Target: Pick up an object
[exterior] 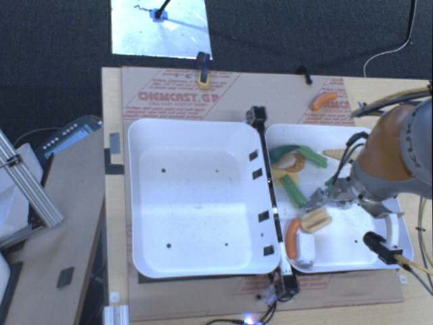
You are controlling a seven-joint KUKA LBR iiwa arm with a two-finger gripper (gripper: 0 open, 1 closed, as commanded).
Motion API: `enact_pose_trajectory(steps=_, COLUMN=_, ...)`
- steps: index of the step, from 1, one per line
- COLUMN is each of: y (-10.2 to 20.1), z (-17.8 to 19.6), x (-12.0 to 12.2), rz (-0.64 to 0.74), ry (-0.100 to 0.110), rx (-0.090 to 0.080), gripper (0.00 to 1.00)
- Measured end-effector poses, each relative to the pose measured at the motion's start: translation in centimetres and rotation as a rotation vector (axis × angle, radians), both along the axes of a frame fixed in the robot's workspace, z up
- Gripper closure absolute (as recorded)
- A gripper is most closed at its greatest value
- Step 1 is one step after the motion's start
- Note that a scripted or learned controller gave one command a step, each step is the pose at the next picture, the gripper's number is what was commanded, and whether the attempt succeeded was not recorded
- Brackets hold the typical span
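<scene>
My arm comes in from the right edge of the frame, orange band at mid-right, wrist angled down-left into the right bin [352, 252]. My gripper [323, 196] sits at right-center of the frame, over the middle of that bin. Fingers are small, metallic and blurred there; can't tell if they're wide or narrow, and nothing is clearly visible btwn them.

Objs in the right bin: a tan bun-like piece [315, 219] just below-left of the gripper, very near or touching the tips, can't say which. A light green stick [293, 190] lies diagonal just left of the gripper. Upper left of this bin: a dark green pepper-ish piece [284, 152], a bright green pod [312, 156] and a small orange/cream item [289, 161], all bunched together. A pale cone [334, 155] lies to the right of them, near the arm. Lower left of the bin: an orange sausage-shaped piece [292, 237], upright along the wall, w/ a white cylinder [306, 249] just beside it.

The left bin [145, 202] fills the frame's center-left. One more orange sausage [324, 101] lies on the cardboard sheet [176, 95] outside the bins, upper right of the frame. A yellow-and-blue clamp [203, 70] sits at the sheet's top edge, upper center.
</scene>
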State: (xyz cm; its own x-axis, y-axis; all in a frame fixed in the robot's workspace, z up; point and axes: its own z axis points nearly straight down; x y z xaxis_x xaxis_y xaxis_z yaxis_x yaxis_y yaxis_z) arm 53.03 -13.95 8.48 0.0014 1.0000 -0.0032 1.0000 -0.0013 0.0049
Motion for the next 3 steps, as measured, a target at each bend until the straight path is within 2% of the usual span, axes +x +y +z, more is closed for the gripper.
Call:
enact_pose_trajectory(steps=1, y=1.9, z=-0.1, x=-3.0, rz=0.001, ry=0.007, rx=0.005, gripper=0.00)
enact_pose_trajectory(steps=2, y=4.1, z=-0.1, x=-2.1, rz=0.007, ry=0.003, rx=0.004, gripper=0.00)
enact_pose_trajectory(steps=3, y=4.0, z=1.0, x=-2.1, rz=0.006, ry=0.002, rx=0.003, gripper=1.00)
